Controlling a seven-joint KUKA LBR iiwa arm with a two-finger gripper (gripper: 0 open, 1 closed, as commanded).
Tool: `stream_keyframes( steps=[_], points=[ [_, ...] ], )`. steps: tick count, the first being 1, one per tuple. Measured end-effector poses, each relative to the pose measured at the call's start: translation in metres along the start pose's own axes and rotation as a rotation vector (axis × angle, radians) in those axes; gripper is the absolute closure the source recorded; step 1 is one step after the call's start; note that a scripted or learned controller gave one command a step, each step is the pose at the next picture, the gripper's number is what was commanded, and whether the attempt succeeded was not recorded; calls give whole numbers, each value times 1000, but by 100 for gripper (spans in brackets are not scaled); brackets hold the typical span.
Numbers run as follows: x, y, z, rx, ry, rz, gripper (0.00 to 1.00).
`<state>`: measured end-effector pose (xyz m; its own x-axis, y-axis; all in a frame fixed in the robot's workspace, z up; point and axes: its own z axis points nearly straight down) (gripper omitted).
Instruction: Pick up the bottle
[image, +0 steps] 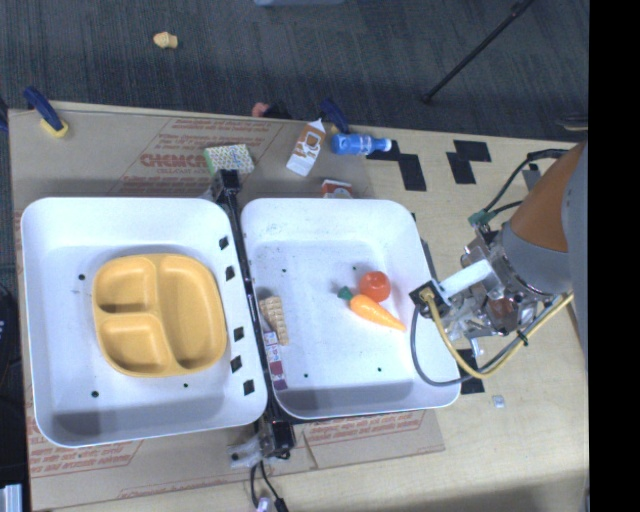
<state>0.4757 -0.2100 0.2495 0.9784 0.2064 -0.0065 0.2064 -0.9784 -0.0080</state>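
A small blue bottle (353, 144) with a clear cap end lies on its side on the bench, behind the right bin (330, 222) and outside it. My gripper (480, 322) hangs just past that bin's right rim, well in front of the bottle and to its right, with cables looped around it. The grey arm with its orange band (548, 210) comes in from the right edge. I see nothing held at the gripper.
The right bin holds an orange carrot (377, 312), a red tomato (374, 285) and a tan ridged piece (272, 318) by its left wall. A yellow divided plate (158, 312) lies in the left bin (50, 230). A small carton (306, 148) and a card (230, 157) lie near the bottle.
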Motion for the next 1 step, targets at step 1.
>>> stream_keyframes(
  steps=[1],
  points=[
    [0,1,-12,-4,4,-10,100]
  ],
)
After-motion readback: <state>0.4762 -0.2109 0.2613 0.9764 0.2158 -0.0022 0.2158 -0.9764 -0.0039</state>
